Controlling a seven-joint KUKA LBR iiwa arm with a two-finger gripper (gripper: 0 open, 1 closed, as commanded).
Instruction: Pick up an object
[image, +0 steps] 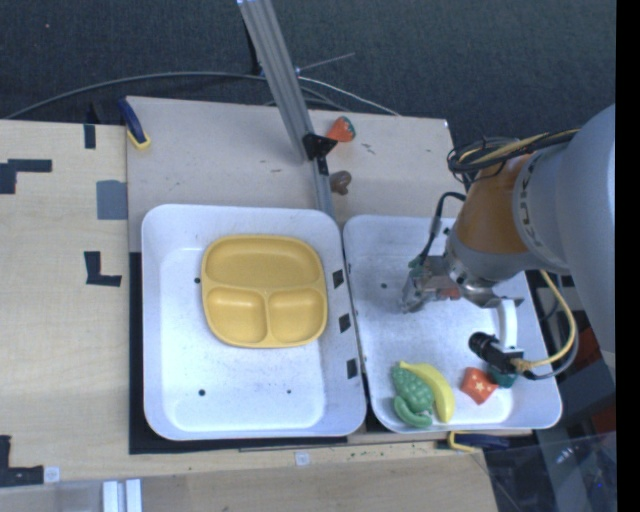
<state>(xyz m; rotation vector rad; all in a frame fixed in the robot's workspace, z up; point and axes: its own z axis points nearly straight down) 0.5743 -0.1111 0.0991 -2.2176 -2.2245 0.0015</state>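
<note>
Green toy apart from pincer

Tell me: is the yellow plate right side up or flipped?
Right side up. The yellow plate lies flat in the left bin, its three hollow compartments facing the camera.

A pale wooden worktop spans the left and centre of the frame, marked with dark tape pieces. Dark carpeted floor fills the top, crossed by thin cables.
</note>
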